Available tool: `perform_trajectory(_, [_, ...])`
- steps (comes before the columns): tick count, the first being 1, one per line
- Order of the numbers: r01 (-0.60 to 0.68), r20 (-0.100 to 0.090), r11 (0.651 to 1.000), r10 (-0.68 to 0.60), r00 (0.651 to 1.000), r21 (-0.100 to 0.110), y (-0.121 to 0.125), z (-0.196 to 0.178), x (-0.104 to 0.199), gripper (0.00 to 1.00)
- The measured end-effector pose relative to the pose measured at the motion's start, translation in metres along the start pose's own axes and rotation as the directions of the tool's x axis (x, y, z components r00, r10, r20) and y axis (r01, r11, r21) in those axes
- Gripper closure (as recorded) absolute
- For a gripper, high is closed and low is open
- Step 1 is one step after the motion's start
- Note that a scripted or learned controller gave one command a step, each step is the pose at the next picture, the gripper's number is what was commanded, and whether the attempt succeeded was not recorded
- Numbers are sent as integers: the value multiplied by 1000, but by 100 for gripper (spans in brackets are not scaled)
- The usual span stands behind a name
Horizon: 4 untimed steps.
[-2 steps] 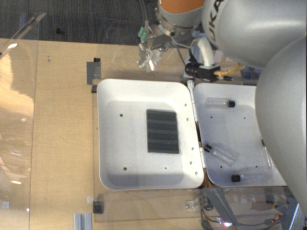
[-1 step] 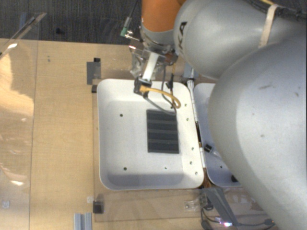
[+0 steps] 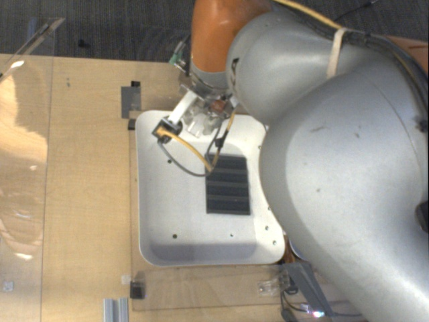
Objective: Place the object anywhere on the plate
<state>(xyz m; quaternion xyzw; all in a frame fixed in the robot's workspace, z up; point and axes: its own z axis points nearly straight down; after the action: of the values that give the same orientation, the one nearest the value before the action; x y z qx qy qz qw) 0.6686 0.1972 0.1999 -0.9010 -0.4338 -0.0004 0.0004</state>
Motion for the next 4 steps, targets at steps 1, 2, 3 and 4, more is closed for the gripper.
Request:
perform_trajectory(1, [-271, -4, 963, 271, 963, 1, -47, 67, 8, 100])
perform_trajectory(2, [17, -3, 1000, -17, 1000, -3, -35, -20, 22, 100])
perform_trajectory(3, [26, -5, 1000, -26, 1000, -4, -36, -30, 24, 100])
perform_trajectory(4, [105, -2, 995, -105, 995, 0, -89, 103, -39, 100])
